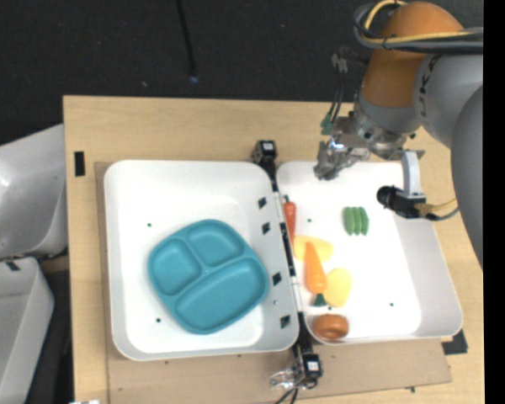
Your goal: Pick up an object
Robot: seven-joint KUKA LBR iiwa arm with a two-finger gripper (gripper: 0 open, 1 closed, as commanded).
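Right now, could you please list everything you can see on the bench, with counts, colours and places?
bins: two, white, side by side on the wooden bench
divided plate: one, teal, in the left bin
green vegetable: one, green, middle of the right bin
carrot: one, orange, right bin near the divider
yellow pieces: two, yellow, beside the carrot
red piece: one, red-orange, along the divider
brown round item: one, right bin's near corner
arm: one, grey and orange, upper right
end effector: one, over the right bin's far edge

Grey arm point(442, 74) from the right, end effector point(330, 165) pointing down, empty.
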